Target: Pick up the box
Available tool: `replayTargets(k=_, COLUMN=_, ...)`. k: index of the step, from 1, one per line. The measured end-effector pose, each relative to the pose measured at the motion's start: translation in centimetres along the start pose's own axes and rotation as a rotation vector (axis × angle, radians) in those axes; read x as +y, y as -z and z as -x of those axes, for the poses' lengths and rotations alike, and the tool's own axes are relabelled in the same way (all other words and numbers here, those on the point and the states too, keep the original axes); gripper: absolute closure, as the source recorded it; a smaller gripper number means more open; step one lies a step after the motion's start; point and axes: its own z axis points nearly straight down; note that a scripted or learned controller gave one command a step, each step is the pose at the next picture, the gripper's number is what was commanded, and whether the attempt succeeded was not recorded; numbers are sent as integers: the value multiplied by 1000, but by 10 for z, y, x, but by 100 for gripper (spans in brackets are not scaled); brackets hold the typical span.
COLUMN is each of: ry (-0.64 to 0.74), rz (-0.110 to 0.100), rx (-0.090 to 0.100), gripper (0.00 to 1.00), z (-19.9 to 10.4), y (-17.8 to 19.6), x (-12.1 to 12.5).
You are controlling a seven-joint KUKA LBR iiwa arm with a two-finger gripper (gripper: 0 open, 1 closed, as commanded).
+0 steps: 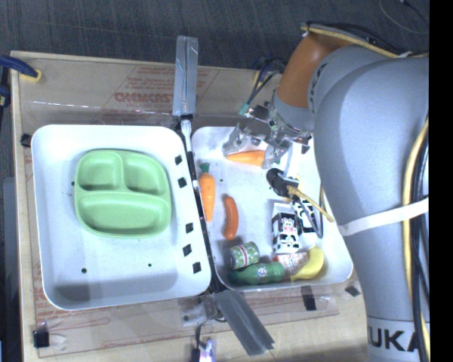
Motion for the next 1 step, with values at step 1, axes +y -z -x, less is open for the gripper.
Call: replayTargets(k=1, ry=-34, rz=-4, rx=-1, gripper=0, z=24, y=-46, x=-77)
